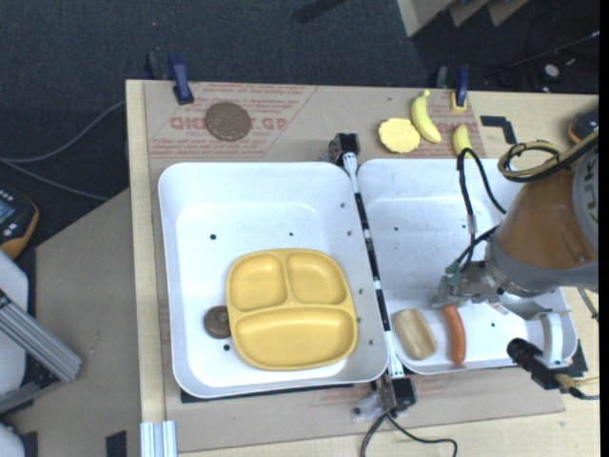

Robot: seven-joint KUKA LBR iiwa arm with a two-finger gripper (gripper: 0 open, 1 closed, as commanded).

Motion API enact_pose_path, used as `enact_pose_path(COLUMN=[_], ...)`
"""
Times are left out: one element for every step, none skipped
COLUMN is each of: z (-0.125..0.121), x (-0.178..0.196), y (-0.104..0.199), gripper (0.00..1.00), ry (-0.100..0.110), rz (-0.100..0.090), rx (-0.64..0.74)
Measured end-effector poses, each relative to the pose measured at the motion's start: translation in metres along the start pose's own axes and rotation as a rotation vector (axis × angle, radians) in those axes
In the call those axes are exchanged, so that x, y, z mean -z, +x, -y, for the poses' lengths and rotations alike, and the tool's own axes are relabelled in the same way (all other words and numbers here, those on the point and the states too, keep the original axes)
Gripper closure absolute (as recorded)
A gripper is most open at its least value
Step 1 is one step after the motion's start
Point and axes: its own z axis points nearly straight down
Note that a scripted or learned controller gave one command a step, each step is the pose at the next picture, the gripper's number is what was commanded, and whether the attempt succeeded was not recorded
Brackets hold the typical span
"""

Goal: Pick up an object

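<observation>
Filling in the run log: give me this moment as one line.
arm: over right white bin | claw: above orange-red toy sausage, beside tan bread roll | yellow divided plate: left bin

On my bench (145, 255), a brown disc (227, 120) lies near the far left corner. A banana (425, 118) and a yellow lump (399, 135) lie together by the far edge. Two blue clamps (178, 78) (461, 86) grip that edge.

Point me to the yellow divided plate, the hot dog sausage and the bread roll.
yellow divided plate (290, 307): camera view, on the ridge between its compartments.
hot dog sausage (456, 334): camera view, middle of its length.
bread roll (415, 334): camera view, centre of its top.
</observation>
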Motion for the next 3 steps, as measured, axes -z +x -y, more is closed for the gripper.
enact_pose_path(z=[-0.009, -0.007, 0.005], x=[0.095, 0.090, 0.102], y=[0.078, 0.073, -0.031], gripper=[1.00, 0.00, 0.00], ry=[-0.007, 0.003, 0.000], rz=[-0.003, -0.001, 0.006], rx=[0.011, 0.001, -0.009])
